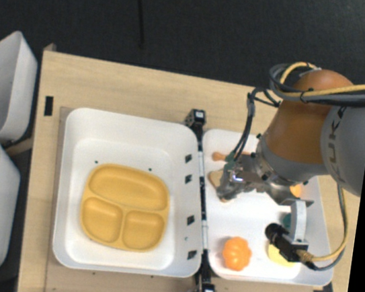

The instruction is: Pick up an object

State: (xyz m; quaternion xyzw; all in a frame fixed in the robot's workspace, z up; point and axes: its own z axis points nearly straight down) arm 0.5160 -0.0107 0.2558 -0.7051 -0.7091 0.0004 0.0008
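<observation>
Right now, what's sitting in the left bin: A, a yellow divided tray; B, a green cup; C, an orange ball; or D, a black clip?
A: a yellow divided tray with three compartments lies in the left bin; the orange ball is in the right bin.

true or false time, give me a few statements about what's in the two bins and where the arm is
1. A yellow divided tray lies in the left bin. True.
2. The tray has five compartments. False: it has three, one long one across the top and two smaller ones below.
3. An orange round object sits in the right bin near its front edge. True.
4. The arm hangs over the left bin. False: it reaches in from the right and is above the right bin.
5. The orange round object rests on the yellow tray. False: they are in separate bins, with the bin walls between them.
</observation>
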